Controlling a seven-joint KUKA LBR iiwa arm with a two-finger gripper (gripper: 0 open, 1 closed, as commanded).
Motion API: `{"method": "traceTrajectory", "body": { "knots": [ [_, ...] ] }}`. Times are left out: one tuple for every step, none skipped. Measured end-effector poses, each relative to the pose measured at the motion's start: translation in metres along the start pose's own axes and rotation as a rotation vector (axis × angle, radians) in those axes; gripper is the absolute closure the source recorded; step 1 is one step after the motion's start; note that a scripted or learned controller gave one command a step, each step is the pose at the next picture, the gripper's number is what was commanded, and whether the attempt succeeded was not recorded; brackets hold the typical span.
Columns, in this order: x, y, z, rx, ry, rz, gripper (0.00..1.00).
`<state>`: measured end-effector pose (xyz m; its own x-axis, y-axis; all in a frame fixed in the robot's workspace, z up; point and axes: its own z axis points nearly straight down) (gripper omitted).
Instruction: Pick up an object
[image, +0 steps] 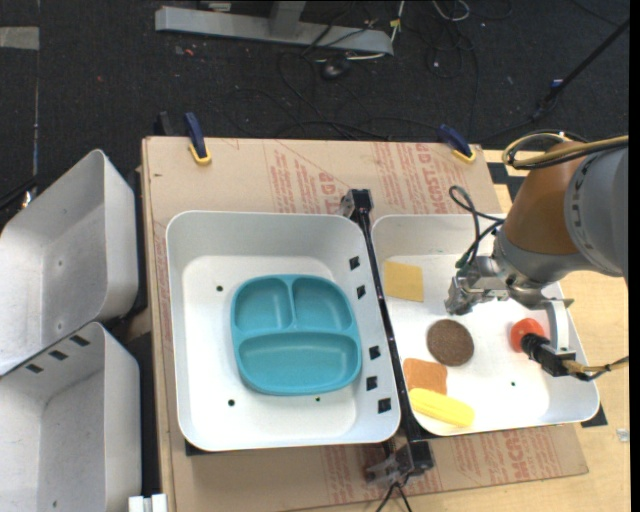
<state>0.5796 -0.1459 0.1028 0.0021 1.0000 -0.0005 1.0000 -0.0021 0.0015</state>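
Gripper (462, 296) is hung low in the right bin (570, 405) just above the brown round patty (451, 341), jaw state can't be told, nothing seen held; patty's judged light, flat, stiffish, so it's best pinched across opp. edges.

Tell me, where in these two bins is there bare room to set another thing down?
The left bin has bare floor all round the blue divided plate, widest along its far wall. The right bin is crowded: cheese slice, brown disc, orange piece, yellow piece, red object and the gripper. Its free patch lies between disc and near-right corner.
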Motion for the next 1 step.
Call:
{"method": "traceTrajectory", "body": {
  "knots": [
    [-0.0062, -0.0053, -0.0591, -0.004, -0.001, 0.001, 1.0]
  ]
}}
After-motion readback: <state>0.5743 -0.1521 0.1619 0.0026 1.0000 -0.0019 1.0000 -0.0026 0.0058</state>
